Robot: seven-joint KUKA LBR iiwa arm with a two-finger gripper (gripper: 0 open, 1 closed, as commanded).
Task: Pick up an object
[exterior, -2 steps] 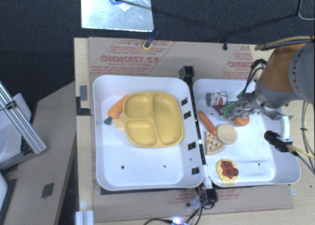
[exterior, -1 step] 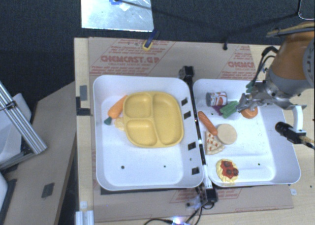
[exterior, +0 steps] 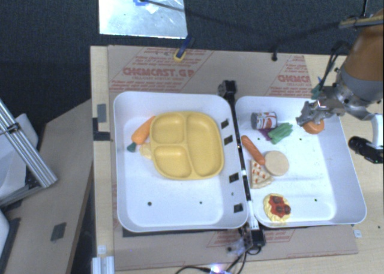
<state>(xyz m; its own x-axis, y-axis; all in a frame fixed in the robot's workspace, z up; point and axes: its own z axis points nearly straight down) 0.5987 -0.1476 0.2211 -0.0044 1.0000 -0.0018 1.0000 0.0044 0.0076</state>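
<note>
Gripper (exterior: 313, 116) low over the right bin's (exterior: 336, 207) far right corner, directly above an orange piece (exterior: 313, 126) peeking out beneath. Grasp state impossible to tell. Green vegetable (exterior: 279, 132) and can (exterior: 263, 120) just leftward, within short reach.

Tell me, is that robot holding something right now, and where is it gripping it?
It cannot be told. The gripper sits right against a small orange object near the far edge of the right bin, but the view does not show the object between its fingers.

Two white bins (exterior: 180, 219); one yellow tray (exterior: 183, 145); one carrot (exterior: 142, 129); one can (exterior: 263, 120).
</note>
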